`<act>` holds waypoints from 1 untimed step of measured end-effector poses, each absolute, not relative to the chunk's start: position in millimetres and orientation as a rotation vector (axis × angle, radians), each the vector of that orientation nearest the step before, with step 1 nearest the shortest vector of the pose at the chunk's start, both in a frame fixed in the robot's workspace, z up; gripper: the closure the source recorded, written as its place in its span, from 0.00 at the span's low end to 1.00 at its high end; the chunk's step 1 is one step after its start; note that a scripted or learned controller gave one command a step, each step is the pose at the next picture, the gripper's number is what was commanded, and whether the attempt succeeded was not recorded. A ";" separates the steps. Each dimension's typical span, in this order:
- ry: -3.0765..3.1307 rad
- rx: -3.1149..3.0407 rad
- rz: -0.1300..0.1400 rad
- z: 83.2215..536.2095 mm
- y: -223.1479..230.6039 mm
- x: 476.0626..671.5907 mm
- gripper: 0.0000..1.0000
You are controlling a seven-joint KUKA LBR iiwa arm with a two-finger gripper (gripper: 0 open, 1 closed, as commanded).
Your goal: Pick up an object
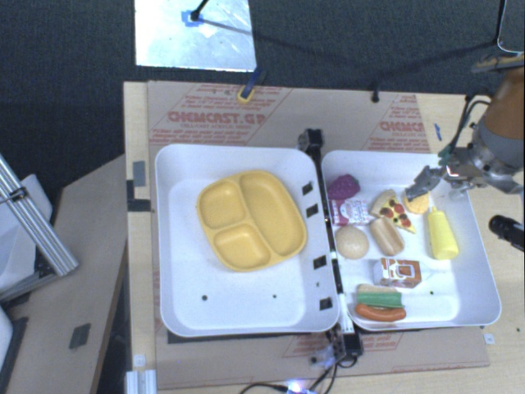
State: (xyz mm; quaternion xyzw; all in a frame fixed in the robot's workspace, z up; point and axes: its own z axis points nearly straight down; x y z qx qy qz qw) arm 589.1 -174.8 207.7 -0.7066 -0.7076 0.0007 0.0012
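Observation:
The right bin (480,290) holds several toy foods: a purple piece (343,187), a pink-and-white packet (353,212), a pizza slice (394,211), a round bun (353,242), a hot dog (385,236), a yellow bottle (443,234), a small carton (400,272) and a green-and-red sandwich (380,302). My gripper (421,185) hangs over the bin's upper right part, just above a small orange piece (418,205) next to the pizza slice. Nothing is visibly lifted.
The left bin (184,302) carries a yellow three-compartment tray (250,218). A black divider (324,220) with clips runs between the bins. The arm (500,138) comes in over the right bin's far right corner. A shiny plate (195,21) lies beyond the bench.

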 end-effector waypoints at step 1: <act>-2.224 -2.216 0.001 157.9 -164.4 589.8 0.00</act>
